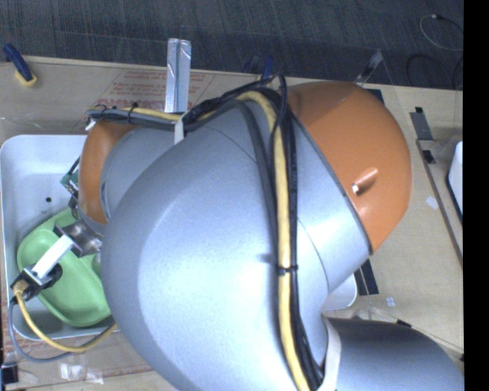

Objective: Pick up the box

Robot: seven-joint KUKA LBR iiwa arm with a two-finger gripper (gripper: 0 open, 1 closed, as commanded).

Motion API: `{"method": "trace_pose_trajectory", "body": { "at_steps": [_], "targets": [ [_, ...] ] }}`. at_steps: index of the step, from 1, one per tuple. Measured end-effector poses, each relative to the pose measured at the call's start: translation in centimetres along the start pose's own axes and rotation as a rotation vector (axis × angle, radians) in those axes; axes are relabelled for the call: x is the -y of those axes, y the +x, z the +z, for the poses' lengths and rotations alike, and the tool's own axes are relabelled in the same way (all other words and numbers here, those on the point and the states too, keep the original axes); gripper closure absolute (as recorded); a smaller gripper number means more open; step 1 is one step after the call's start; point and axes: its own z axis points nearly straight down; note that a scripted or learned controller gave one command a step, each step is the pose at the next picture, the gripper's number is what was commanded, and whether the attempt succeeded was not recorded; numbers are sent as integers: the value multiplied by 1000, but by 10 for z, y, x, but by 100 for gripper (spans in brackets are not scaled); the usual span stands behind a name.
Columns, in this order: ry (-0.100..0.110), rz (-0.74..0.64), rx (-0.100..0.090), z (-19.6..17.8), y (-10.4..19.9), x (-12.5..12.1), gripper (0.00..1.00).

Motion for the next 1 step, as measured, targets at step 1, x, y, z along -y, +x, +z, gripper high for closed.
{"method": "trace_pose_trajectory", "body": {
  "at_steps": [1],
  "targets": [
    [18, 43, 17, -83, -39, -113, 100]
  ]
}}
